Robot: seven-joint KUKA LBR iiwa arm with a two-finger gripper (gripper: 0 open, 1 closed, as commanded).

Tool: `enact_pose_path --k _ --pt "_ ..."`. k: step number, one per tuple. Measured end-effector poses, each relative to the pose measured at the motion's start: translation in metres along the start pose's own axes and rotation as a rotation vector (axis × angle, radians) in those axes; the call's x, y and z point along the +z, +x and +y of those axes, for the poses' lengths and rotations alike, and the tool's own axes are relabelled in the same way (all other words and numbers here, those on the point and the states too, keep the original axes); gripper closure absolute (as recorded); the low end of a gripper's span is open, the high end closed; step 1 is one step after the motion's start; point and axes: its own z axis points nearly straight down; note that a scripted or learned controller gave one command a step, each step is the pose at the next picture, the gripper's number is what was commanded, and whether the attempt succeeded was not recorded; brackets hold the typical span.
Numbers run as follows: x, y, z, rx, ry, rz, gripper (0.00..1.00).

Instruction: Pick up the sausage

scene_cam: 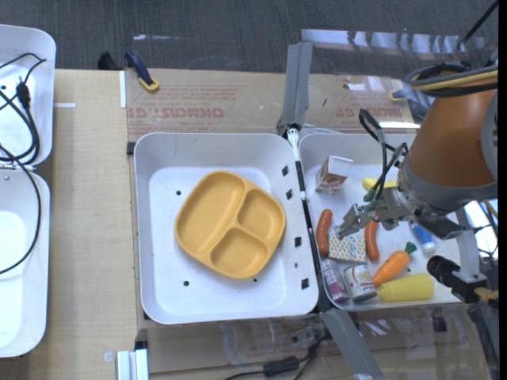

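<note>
While the grey arm with its orange band reaches in from the right over the right bin (310, 144), the gripper (355, 222) hangs low among the toys there, and whether its fingers are apart or together cannot be told from this slant. The sausage (322, 232) lies near the bin's left wall, just left of the gripper and not held. A second sausage (371, 241) lies beside it on the right, next to a patterned packet (345, 248). A carrot (393, 264) and a yellow bottle (406, 289) rest toward the bin's near side, with a small can (361, 282) beside them. A small carton (333, 172) stands farther back. In the left bin (150, 236) sits a yellow divided plate (230, 224).
</note>
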Motion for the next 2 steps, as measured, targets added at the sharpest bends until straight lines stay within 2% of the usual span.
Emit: enact_pose_path --k 1,2 --pt "0.070 -0.060 -0.002 -0.026 0.002 0.001 0.00" --pt "0.137 -0.094 0.023 -0.019 -0.009 -0.001 0.00"
